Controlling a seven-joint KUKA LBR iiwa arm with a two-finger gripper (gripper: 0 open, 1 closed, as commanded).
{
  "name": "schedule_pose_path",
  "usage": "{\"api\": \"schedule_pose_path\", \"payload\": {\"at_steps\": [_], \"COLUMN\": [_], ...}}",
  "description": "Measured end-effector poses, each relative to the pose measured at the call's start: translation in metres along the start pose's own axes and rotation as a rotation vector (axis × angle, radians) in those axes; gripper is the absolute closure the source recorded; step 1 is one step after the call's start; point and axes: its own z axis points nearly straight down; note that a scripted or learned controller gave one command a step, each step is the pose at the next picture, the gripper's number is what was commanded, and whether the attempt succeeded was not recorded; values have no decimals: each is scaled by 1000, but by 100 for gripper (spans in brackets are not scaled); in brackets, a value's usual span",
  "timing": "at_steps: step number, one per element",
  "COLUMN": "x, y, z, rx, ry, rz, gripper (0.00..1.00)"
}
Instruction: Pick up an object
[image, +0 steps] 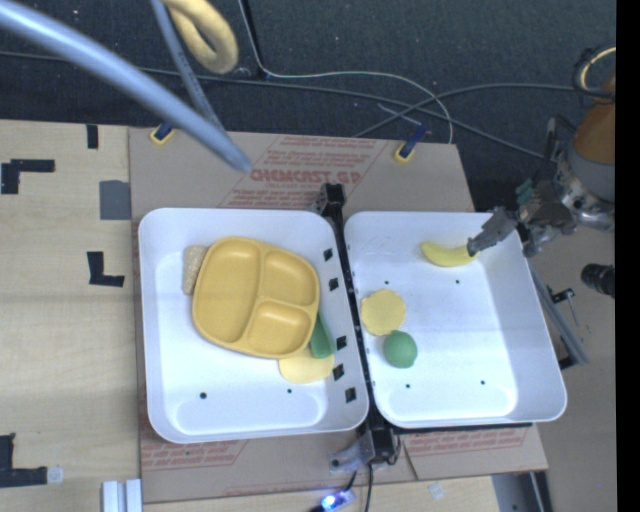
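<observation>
Gripper (487, 236) sits right at the banana (446, 255) in the right bin (520, 330); can't tell its state. Yellow disc (383, 311) and green ball (400, 349) lie nearer, nothing blocking.

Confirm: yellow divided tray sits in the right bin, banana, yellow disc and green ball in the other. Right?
Not quite. The camera view shows the yellow divided tray in the left bin, not the right. The banana, yellow disc and green ball lie in the right bin.
</observation>
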Motion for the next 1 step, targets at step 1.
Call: {"api": "schedule_pose_path", "payload": {"at_steps": [1], "x": [1], "y": [2], "z": [-8], "rx": [-13], "ry": [-3], "rz": [-4], "gripper": [0]}}
